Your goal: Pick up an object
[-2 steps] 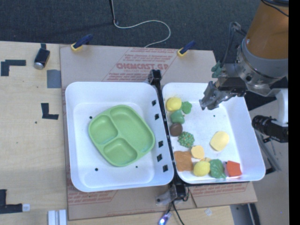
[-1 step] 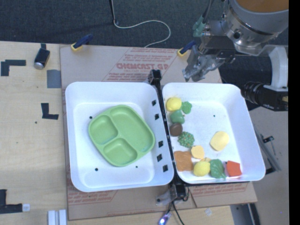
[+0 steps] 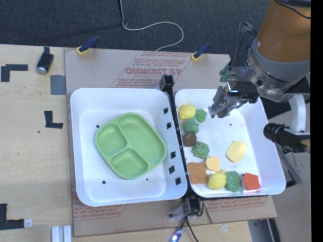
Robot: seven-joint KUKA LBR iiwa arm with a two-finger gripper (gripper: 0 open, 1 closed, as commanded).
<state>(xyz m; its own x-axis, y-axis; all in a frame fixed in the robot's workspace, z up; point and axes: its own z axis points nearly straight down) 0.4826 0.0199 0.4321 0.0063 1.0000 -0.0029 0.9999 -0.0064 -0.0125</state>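
Arm (image 3: 285, 32) enters from the upper right of the camera view, its orange band uppermost and the grey wrist section below it. The wrist angles downward and to the left. Gripper (image 3: 221, 106) hangs at the end of the wrist, dark, pointing down and left, with nothing visible between its tips. A dark fitting with a green part sits beside the wrist

Tray (image 3: 131, 145) in left bin (image 3: 81, 110)
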